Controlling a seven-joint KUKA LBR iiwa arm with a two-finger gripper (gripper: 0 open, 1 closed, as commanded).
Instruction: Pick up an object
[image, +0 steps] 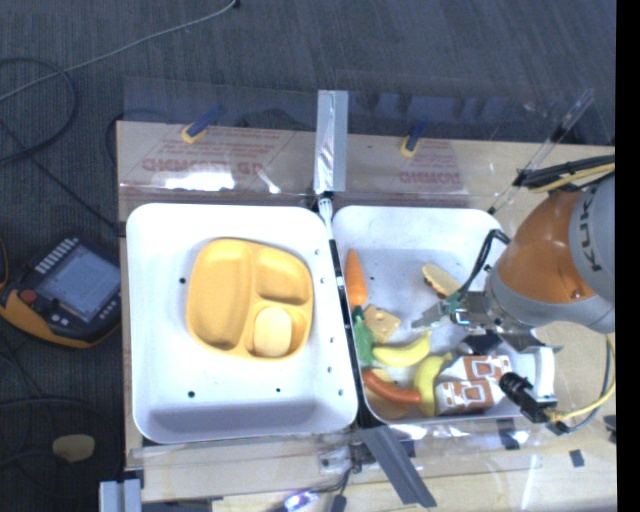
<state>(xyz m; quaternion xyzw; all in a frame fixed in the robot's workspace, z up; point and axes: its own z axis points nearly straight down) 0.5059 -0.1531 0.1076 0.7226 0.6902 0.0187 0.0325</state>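
- Two white bins are seen: left bin (150, 330), right bin (400, 228).
- A yellow-orange divided tray (235, 290) is noted in the left bin; a pale cream rounded piece (270, 332) is seen in its lower compartment.
- In the right bin: an orange carrot (354, 280), a yellow banana (403, 351), a red-orange piece (390, 390) at the lower edge, a tan piece (438, 278).
- A carton (475, 385) is patterned brown-orange and white.
- The arm (560, 262) is grey with an orange band.
- A pendant (65, 295) at frame left is orange-yellow and dark grey.
- The floor (300, 45) is dark grey.
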